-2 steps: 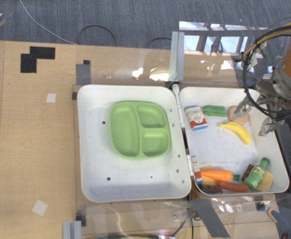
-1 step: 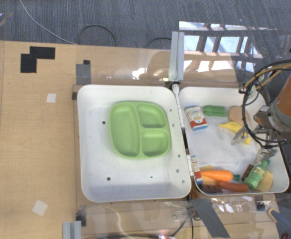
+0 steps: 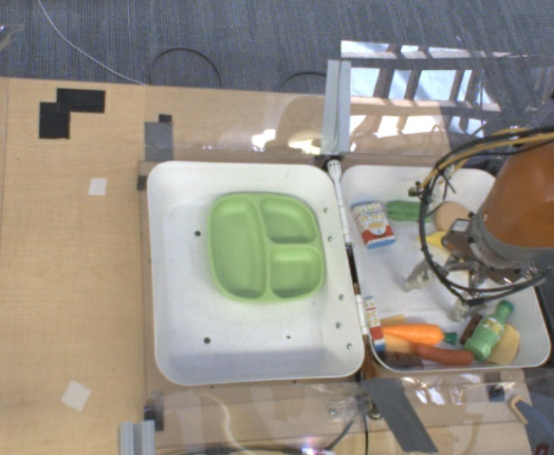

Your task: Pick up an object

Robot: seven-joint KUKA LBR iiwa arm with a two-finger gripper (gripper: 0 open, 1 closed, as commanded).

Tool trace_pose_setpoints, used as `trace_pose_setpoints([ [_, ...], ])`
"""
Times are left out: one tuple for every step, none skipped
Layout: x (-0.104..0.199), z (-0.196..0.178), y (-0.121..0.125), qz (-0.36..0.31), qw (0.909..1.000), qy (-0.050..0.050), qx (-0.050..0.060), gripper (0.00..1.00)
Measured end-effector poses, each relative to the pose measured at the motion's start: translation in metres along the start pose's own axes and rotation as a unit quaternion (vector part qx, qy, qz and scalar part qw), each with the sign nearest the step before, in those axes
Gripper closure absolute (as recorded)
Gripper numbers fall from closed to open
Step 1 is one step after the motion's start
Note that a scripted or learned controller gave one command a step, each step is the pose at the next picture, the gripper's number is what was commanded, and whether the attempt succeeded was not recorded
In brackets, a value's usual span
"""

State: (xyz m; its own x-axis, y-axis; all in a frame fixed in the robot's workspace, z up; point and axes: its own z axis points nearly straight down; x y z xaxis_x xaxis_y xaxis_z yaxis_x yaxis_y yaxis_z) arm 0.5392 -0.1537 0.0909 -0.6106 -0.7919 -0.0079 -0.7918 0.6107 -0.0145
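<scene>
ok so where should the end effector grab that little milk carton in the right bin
Grip the milk carton across its two long flat sides, coming straight down from above. It looks to lie flat on the right bin floor with open space around it, slightly rotated, so the fingers should probably turn to match its tilt.

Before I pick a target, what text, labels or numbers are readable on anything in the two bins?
None can be read.
Small white carton with red and blue print, right bin: print too blurred.
Small white packet with red marking at that bin's left wall: too small.
Green bottle with a label: label blurred.
Light green divided plastic plate, left bin: no marking visible.
</scene>
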Motion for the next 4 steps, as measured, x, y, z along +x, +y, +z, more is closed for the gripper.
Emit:
trace_pose_setpoints([
  [-0.057, 0.002, -0.029, 0.085, 0.9964, -0.002, -0.001, 0.00],
  [-0.117, 0.003, -0.069, 0.139, 0.9903, 0.000, -0.002, 0.00],
  [-0.125, 0.003, -0.065, 0.219, 0.9757, 0.013, -0.005, 0.00],
  [-0.125, 0.004, -0.062, 0.312, 0.9499, 0.017, -0.011, 0.00],
])
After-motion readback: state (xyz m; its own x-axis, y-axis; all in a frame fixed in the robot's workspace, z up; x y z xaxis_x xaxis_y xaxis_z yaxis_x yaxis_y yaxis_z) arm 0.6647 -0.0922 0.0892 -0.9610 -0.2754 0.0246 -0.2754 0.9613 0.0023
